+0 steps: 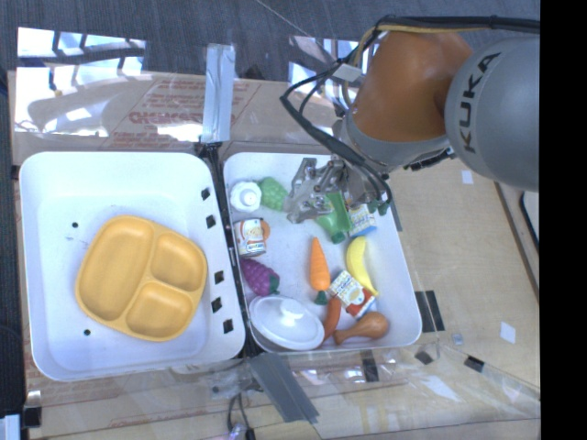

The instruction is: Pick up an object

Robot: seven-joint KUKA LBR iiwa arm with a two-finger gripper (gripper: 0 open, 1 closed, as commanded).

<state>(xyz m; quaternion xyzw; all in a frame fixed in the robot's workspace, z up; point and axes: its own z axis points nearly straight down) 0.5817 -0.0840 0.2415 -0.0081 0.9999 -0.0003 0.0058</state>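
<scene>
My gripper [310, 202] hangs low over the upper middle of the right bin [400, 262], below the grey arm with its orange band [408, 81]. Its metal tip is just right of a light green lump [272, 193] and partly covers a dark green object [337, 220]. Nothing can be made out in its grasp. Around it lie a white bottle [246, 195], a small can [252, 236], a carrot [318, 262], a banana [359, 264] and purple grapes [259, 276].
A white bowl [286, 323], a brown drumstick [360, 327], a small packet [346, 287] and an orange stick [331, 315] crowd the right bin's near end. The left bin [46, 191] holds a yellow divided plate [140, 276]. Black cables [316, 108] loop beside the wrist.
</scene>
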